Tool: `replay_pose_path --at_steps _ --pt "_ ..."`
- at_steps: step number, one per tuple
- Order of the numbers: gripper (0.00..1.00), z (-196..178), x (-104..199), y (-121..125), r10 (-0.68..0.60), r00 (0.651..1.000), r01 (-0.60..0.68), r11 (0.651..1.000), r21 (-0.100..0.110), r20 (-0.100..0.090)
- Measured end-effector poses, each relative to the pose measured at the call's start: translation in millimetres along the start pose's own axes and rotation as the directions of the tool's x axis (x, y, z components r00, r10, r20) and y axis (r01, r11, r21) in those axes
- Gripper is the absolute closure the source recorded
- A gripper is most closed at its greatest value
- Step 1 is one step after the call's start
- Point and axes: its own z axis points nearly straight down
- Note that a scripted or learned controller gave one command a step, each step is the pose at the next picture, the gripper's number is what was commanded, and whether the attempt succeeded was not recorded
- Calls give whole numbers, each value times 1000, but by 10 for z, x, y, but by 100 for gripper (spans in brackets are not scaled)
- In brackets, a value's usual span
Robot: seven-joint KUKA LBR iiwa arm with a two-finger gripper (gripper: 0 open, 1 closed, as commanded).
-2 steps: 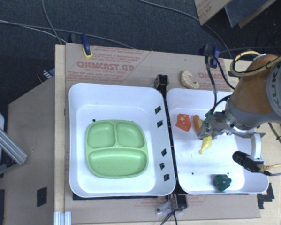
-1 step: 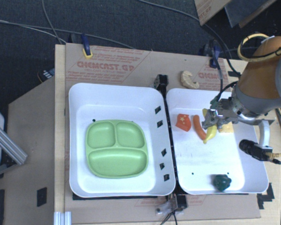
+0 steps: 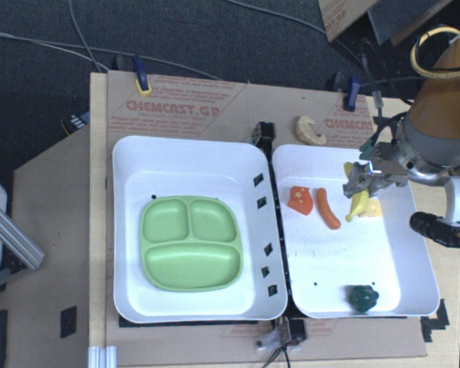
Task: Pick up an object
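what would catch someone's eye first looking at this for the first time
Probably the green divided plate, lying flat in the left white bin. Next, the grey and orange arm at the right edge, its gripper low over a yellow banana-like toy in the right bin, near a red piece and an orange sausage-shaped toy.

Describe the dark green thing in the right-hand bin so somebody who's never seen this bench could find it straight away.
Start at the right white bin, the one without the green divided plate. Go to its near edge, toward the right corner, where the dark green lumpy piece lies alone. The other items, red, orange and yellow, cluster at the far end.
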Motion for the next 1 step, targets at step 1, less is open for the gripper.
replay_pose_path --at_steps 1 --pt "100 165 477 191 -4 1000 4 1000 6 -2"
